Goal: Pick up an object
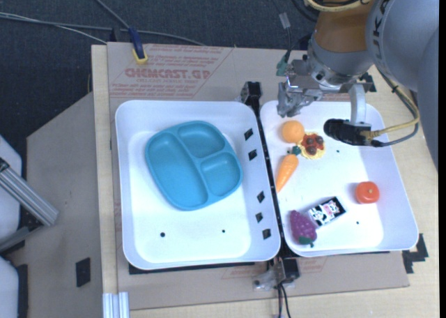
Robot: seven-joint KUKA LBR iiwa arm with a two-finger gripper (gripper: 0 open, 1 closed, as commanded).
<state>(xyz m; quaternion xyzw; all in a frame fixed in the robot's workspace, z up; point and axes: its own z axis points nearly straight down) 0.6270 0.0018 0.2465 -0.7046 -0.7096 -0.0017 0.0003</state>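
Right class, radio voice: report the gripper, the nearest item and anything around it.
Gripper hovering at right bin's back-left corner, holding nothing. Orange fruit just below it, untouched. Toy carrot and small pizza piece crowd beside it.

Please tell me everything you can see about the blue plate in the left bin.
The blue divided plate looks like smooth, matte plastic in light blue. It has rounded corners, a raised rim and three compartments: one large along its left side and two smaller on its right. All three hold nothing. It lies flat and right side up, turned at a slant, in the upper middle of the left bin. It rests on the bin's white floor, and nothing else touches it.
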